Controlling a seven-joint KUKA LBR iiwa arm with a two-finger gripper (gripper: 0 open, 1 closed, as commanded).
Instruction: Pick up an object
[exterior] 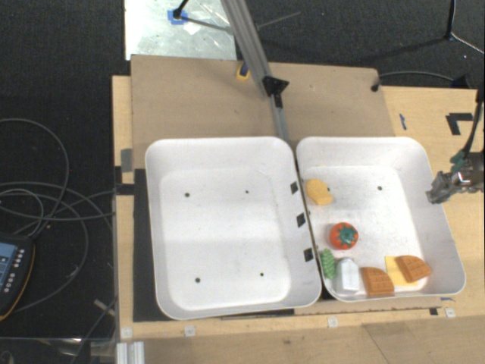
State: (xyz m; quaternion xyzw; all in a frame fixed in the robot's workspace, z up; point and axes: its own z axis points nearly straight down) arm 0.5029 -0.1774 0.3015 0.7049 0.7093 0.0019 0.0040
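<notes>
The tomato (pixel 342 235) lies mid-left in the right bin (pixel 424 158), well apart from the tool (pixel 442 189) hovering at that bin's right rim, so the approach step likely remains: move left, then descend.

Grey pole (pixel 250 36) slanting above bins; cables (pixel 45 196) left.

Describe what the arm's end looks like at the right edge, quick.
Little of it shows: the gripper is a small grey metallic block with darker parts, seen at the right bin rim. A thin dark cable runs up from it. No markings can be made out.
</notes>
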